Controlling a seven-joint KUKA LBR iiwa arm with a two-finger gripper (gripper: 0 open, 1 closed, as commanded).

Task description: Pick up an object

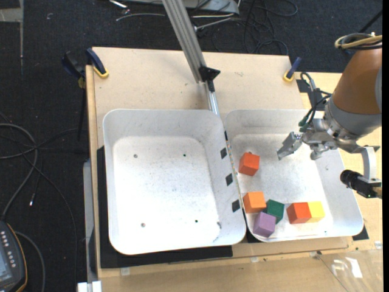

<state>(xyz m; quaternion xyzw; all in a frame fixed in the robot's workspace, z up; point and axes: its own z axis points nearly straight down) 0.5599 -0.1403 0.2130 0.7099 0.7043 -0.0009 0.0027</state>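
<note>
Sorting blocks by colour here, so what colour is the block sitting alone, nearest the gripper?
Orange: the lone block, seen in the camera view.

The arm (358, 87) reaches in from the right side of the desk, its orange band uppermost and the grey wrist below it, leaning down and to the left. The pincer (302, 146) hangs over the far right part of the right bin, near its far edge. Its two fingers (289, 148) stand apart, spread wide and pointing downward, with nothing between them.
</note>
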